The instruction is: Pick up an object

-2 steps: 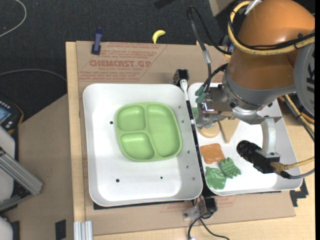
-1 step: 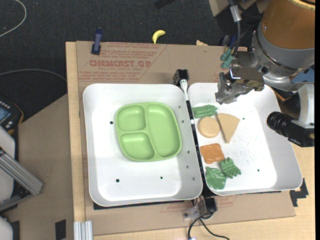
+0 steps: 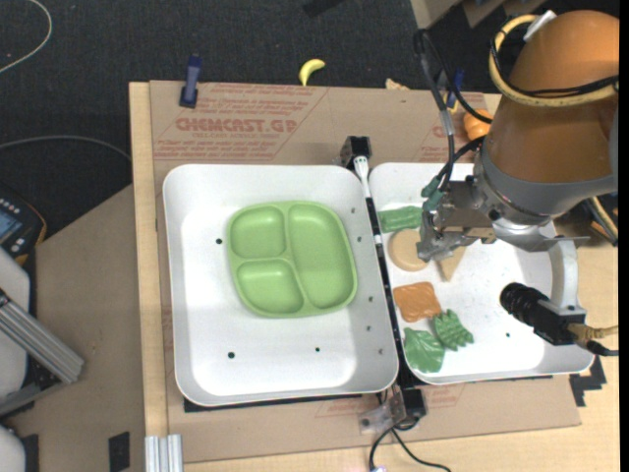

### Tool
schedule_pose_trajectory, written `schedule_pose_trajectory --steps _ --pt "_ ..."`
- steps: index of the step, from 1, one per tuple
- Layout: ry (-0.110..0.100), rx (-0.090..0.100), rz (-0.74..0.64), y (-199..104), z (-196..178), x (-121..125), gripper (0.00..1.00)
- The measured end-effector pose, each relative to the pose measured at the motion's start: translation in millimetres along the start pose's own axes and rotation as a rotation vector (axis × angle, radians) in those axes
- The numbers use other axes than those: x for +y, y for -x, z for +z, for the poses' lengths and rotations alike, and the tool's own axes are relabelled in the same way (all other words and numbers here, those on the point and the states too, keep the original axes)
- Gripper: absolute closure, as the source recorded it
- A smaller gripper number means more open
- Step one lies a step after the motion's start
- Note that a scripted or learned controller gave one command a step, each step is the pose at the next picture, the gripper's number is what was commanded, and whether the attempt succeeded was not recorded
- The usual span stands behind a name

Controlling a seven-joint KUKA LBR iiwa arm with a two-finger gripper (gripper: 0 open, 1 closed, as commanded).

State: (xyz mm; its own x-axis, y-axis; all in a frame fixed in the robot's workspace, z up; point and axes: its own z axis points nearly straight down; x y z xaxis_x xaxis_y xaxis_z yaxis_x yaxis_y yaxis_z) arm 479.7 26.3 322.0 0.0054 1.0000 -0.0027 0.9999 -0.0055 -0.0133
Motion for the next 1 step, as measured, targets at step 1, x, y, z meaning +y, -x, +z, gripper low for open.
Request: schedule_pose_trajectory --steps 1 --pt "0.010 0.004 -0.012 -68.2 9.1 10.9 1.00"
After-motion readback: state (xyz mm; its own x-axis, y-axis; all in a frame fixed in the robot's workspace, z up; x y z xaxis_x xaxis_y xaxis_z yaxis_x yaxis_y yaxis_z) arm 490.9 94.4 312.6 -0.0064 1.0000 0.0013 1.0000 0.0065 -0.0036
